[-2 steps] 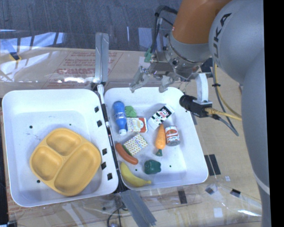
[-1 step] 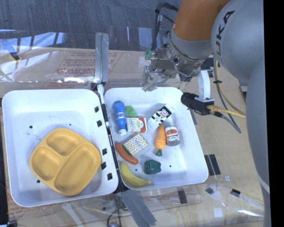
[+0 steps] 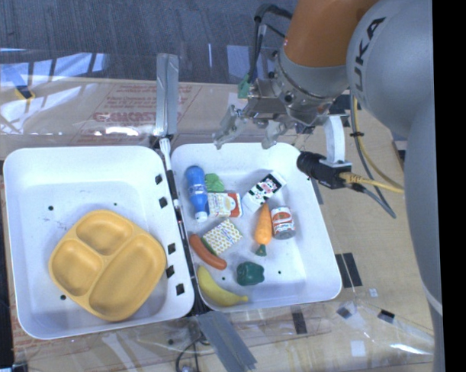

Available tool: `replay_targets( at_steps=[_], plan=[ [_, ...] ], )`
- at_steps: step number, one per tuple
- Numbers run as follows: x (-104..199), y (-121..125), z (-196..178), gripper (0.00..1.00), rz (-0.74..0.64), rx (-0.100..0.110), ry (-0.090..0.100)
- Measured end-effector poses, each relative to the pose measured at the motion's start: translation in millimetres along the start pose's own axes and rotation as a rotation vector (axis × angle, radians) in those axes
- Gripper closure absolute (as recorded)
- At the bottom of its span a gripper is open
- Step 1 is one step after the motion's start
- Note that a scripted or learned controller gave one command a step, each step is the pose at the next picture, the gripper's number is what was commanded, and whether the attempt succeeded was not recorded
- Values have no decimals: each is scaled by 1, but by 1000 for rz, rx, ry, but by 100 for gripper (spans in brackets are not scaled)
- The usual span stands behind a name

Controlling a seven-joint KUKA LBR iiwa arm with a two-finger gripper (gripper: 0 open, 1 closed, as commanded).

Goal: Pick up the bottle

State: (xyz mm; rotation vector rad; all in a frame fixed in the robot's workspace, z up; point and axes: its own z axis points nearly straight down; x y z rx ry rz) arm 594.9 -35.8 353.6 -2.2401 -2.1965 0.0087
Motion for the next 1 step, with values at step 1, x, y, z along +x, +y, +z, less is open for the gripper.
replay_targets(
  at_steps=[1],
  plan=[
    [106,-18,109,0,-24,-1,0]
  ],
)
